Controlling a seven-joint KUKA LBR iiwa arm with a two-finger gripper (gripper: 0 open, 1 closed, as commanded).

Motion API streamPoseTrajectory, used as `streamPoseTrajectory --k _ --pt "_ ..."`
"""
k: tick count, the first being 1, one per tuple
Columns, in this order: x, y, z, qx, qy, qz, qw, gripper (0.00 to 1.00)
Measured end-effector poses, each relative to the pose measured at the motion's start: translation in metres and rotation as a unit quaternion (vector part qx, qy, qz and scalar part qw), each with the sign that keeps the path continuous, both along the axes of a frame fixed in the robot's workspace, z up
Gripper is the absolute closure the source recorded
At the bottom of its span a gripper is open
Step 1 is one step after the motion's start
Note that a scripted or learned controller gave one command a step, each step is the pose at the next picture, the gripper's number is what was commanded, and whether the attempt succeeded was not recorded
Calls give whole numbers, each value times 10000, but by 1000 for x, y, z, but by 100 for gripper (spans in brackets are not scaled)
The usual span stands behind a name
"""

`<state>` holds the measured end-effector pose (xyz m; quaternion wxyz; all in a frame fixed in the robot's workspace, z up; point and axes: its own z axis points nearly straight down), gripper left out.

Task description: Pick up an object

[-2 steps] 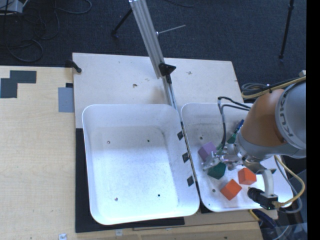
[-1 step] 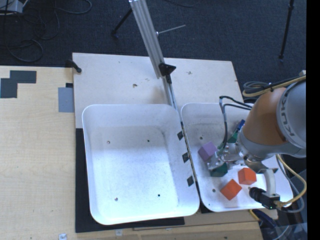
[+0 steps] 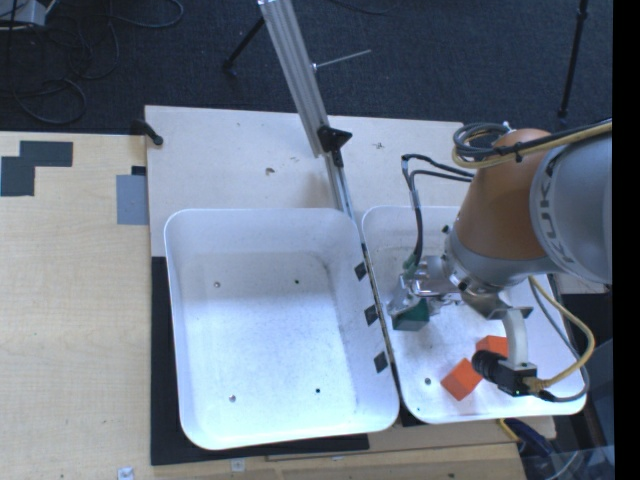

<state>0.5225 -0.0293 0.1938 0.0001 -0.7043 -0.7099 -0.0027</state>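
Jaws of the gripper are squeezing a green block in the right bin, near an orange block.

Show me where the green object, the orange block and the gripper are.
green object (image 3: 411, 315): camera view, on its top face.
orange block (image 3: 460, 379): camera view, on its upper face.
gripper (image 3: 413, 290): camera view, at the fingertips above the green object.

Partial lettering "KU" on grey arm; no other readable text.
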Motion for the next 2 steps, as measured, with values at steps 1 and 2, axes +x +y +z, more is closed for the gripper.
streamPoseTrajectory --k 1,2 --pt "15 22 -2 -64 8 -93 9999 100" --pt "15 22 8 -76 13 -74 9999 100"
